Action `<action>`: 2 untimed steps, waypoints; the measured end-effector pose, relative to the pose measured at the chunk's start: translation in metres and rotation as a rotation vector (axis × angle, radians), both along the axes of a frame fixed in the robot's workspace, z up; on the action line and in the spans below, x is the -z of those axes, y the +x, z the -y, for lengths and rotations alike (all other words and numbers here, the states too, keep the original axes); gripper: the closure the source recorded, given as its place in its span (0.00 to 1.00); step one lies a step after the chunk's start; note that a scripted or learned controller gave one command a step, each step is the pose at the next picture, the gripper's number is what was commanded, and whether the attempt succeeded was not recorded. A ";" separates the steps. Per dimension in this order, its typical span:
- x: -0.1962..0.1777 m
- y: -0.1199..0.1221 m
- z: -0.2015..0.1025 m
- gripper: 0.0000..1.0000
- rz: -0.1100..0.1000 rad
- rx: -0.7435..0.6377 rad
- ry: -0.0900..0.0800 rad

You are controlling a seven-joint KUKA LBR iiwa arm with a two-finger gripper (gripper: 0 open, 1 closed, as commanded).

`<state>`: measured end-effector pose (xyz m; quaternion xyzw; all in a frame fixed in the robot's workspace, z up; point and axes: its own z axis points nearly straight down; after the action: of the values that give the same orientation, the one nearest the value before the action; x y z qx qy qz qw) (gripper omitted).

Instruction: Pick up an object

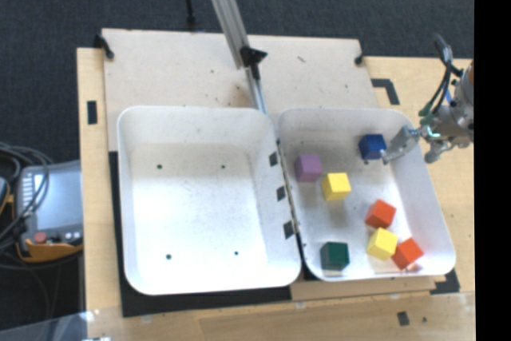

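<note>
Gripper (415, 144): fingers spread, holding nothing | position: right bin (427, 196) upper edge, just beside blue cube (371, 146) | yellow cube (336, 185): mid-bin

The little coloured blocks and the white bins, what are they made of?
The blocks, like the purple block and the green block, look like painted wood or foam: flat matte colour, no shine, crisp edges. Which one is hard to tell from above. The right bin and the left bin look like thin moulded plastic: smooth white walls, rounded corners, grey scuffs and specks.
</note>
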<state>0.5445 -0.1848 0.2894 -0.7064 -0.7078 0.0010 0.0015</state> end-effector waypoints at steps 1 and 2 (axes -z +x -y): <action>-0.002 0.001 0.000 0.00 0.005 0.000 -0.001; 0.044 -0.008 0.000 0.00 0.001 0.003 -0.002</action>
<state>0.5369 -0.1845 0.2455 -0.7074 -0.7068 0.0014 0.0002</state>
